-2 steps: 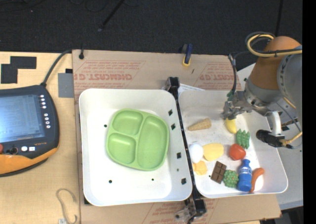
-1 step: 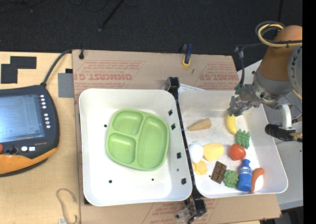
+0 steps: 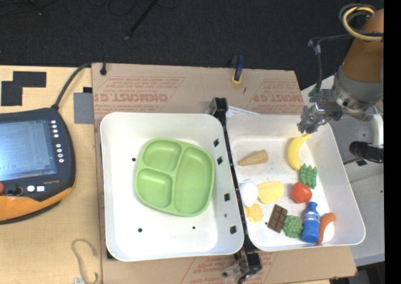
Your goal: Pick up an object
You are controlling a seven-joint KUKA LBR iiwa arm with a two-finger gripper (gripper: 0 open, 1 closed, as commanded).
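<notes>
Cardboard sheeting covers the bench under both white bins, with dark floor and loose cables beyond at twelve o'clock. Whether the gripper [image 3: 311, 121] is clenched or released cannot be told; it hangs over the right bin [image 3: 351, 204] at its two o'clock corner, just above the banana [image 3: 296, 151]. Other toy food lies toward six o'clock. At nine o'clock, the left bin [image 3: 119, 151] holds a green divided plate [image 3: 175, 176]; a teach pendant [image 3: 31, 163] rests beyond.
</notes>
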